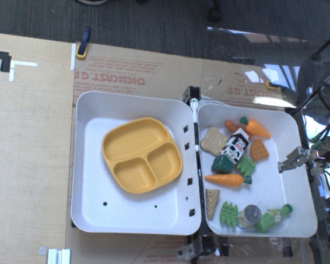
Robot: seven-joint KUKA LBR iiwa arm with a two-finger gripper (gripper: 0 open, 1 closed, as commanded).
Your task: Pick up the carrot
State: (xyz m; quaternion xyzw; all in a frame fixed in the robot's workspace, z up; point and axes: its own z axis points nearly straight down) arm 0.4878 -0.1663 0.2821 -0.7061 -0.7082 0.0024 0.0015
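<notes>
Two white bins side by side on the table: left bin (85, 167) holding a yellow divided plate (142, 154) near its middle, right bin (290, 194) crowded with toy food. Carrot (225, 179) lying flat near the right bin's centre, tip toward the left wall, just below a black-and-white milk carton (234, 146). Second carrot (255, 128) up by the far edge. Bread slice (213, 140) close to the left wall. Gripper (291, 160) poised at the right bin's right edge, clear of the toys, fingers slightly apart, clamped on nothing.
</notes>
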